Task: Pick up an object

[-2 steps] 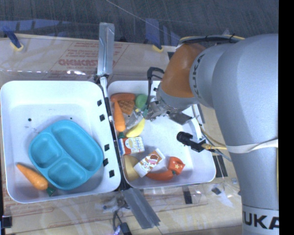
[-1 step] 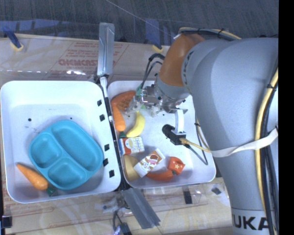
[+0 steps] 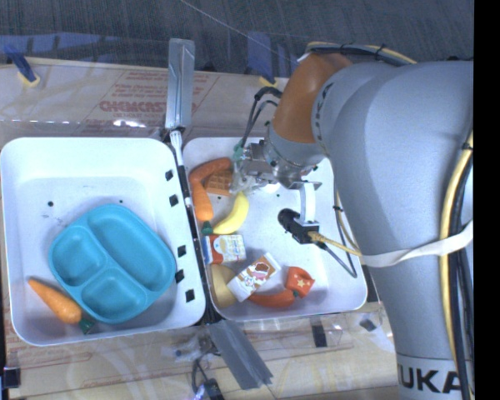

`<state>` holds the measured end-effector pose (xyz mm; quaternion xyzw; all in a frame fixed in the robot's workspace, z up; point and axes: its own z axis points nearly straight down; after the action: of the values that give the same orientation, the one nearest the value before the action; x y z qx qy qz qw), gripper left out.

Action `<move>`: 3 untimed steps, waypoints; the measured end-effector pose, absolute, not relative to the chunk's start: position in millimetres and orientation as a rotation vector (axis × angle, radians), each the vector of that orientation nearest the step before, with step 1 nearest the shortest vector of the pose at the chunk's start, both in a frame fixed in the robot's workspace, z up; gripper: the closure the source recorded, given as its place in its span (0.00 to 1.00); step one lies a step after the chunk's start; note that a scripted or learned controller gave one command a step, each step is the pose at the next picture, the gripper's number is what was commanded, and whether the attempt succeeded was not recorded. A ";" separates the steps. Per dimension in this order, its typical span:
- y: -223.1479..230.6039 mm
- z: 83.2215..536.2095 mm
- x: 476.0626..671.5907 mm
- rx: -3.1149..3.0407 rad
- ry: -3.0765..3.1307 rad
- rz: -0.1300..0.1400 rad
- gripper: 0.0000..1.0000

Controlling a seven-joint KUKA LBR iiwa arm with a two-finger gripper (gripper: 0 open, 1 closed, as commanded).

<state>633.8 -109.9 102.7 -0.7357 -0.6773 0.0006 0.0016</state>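
My gripper (image 3: pixel 247 173) reaches down into the upper part of the right bin (image 3: pixel 340 294), just above the yellow banana (image 3: pixel 232 215) and beside an orange sausage-like item (image 3: pixel 207 176). The wrist hides the fingertips. Lower in that bin lie a small juice carton (image 3: pixel 227 247), a white and red carton (image 3: pixel 255 277), a red pepper (image 3: pixel 299 281) and a pale round item (image 3: pixel 222 286). In the left bin (image 3: pixel 33 161) a blue divided plate (image 3: pixel 112 261) lies with a carrot (image 3: pixel 56 300) at its lower left.
A metal divider (image 3: pixel 180 90) stands between the bins at the back. The grey arm (image 3: pixel 400 165) covers the right bin's right side. A black clip (image 3: pixel 293 224) and cable hang beside the wrist.
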 end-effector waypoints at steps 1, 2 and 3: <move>-109.5 102.3 633.7 -2.307 -2.127 0.003 0.00; -103.2 90.6 618.3 -2.292 -2.142 0.005 0.00; -103.2 101.0 618.8 -2.288 -2.145 0.005 1.00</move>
<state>618.8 -103.2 101.0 -0.7295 -0.6840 0.0014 0.0027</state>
